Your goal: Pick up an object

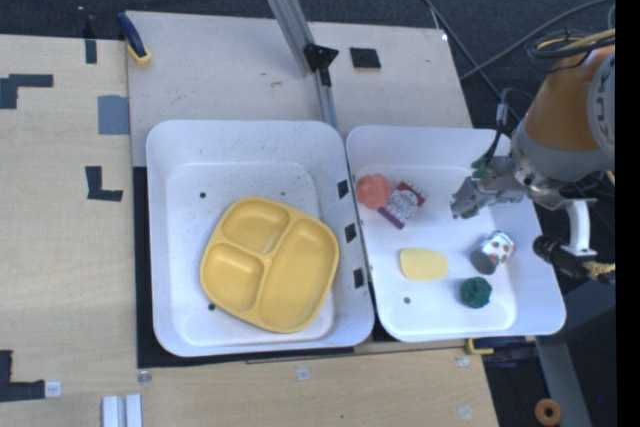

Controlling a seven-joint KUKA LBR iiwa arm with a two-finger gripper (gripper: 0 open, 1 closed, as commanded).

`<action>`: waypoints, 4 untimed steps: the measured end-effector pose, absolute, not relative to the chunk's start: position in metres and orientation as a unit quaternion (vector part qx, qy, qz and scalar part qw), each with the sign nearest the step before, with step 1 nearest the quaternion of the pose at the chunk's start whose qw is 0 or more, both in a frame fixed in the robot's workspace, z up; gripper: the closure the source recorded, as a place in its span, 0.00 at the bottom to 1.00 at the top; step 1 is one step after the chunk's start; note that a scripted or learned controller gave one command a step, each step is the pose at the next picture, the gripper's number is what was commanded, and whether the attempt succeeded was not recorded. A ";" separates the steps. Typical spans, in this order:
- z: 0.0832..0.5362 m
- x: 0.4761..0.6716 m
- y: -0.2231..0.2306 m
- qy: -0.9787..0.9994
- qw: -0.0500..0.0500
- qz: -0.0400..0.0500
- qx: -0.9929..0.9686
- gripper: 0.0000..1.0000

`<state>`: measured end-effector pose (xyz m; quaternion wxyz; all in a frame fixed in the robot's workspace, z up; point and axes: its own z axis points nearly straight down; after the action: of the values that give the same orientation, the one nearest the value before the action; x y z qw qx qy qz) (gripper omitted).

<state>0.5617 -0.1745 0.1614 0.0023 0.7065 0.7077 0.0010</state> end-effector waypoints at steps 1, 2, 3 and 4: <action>0.205 0.560 -0.171 0.708 0.001 0.001 0.706 1.00; 0.258 0.561 -0.171 0.708 0.002 0.001 0.706 1.00; 0.260 0.543 -0.116 0.709 -0.001 0.000 0.705 1.00; 0.249 0.523 -0.058 0.709 -0.002 0.000 0.705 1.00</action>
<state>0.5233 -0.0581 0.2492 -0.0018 0.7050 0.7092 -0.0005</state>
